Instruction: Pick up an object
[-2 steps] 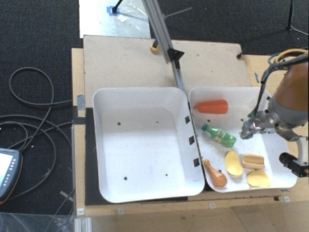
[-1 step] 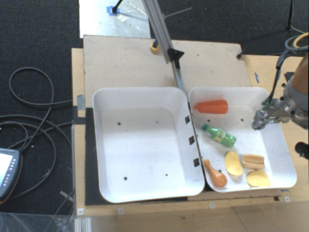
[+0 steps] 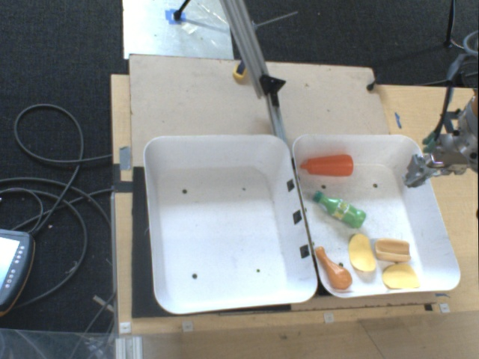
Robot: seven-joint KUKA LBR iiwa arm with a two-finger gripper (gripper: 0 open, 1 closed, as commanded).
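Six small objects lie in the right bin (image 3: 441, 234), the landmark for everything else. An orange carrot-like piece (image 3: 327, 166) rests near the bin's far wall, lying crosswise. Nearer the middle sits a green bottle (image 3: 340, 210), tilted with its cap toward the divider between the bins. Along the bin's near edge are an orange drumstick-shaped toy (image 3: 333, 268) by the left corner, a yellow oval piece (image 3: 362, 253) just beside it, a tan bun-like item (image 3: 392, 250) next to that, and another yellow piece (image 3: 400, 277) close against the near wall.

The gripper (image 3: 420, 167) hangs over the bin's right rim toward the far corner, well apart from all six objects, and nothing is seen in its grasp; how wide it stands cannot be told from this angle. The left bin (image 3: 161, 223) adjoins the right bin's left wall. A slanted metal pole (image 3: 247, 32) crosses the bench beyond the bin's far-left corner.
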